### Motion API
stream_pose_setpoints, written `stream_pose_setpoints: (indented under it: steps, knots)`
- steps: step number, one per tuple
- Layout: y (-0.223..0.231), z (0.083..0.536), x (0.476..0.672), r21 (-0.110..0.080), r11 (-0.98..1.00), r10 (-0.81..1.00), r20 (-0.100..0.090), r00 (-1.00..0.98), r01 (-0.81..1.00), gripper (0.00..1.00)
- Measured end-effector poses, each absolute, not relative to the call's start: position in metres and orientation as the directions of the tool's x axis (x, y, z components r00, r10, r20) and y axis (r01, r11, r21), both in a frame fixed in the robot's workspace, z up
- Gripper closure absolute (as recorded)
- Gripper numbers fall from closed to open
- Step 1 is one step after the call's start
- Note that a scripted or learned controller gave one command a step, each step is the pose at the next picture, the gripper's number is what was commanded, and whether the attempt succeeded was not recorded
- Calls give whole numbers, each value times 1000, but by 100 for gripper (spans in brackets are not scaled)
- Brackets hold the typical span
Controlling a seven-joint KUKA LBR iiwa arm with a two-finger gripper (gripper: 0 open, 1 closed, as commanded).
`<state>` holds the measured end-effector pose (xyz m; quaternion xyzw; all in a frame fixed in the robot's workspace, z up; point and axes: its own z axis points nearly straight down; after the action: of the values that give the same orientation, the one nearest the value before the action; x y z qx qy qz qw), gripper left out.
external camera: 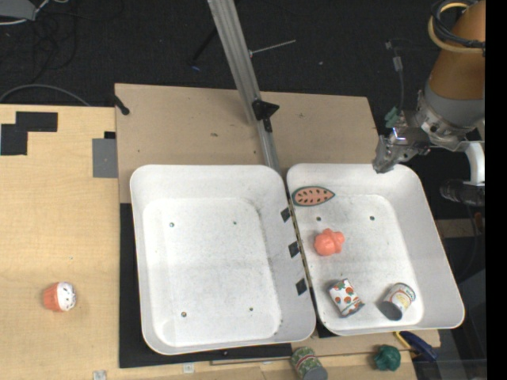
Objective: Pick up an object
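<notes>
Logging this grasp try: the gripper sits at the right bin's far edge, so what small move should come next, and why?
Probably shift the gripper inward over the right bin, toward the orange lump. The gripper hovers at the bin's far rim with nothing beneath it, and the lump lies apart from the other items, likely the easiest target.

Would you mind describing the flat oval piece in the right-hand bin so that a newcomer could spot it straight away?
Start at the right bin, the one nearer the arm. Along its left wall, close to the far corner, lies the watermelon slice, flat on the rim's slope. It is a thin oval with a dark edge and speckled orange-red face, unlike the lumpy orange-pink toy below it and the two small cans at the near end.
</notes>
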<state>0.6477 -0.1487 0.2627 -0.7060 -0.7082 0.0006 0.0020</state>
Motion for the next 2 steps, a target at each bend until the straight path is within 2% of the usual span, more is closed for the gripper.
stream_pose_setpoints:
  steps: [2]
  knots:
    - [-57,249,640,-5,3,1000,2,-3,1000,100]
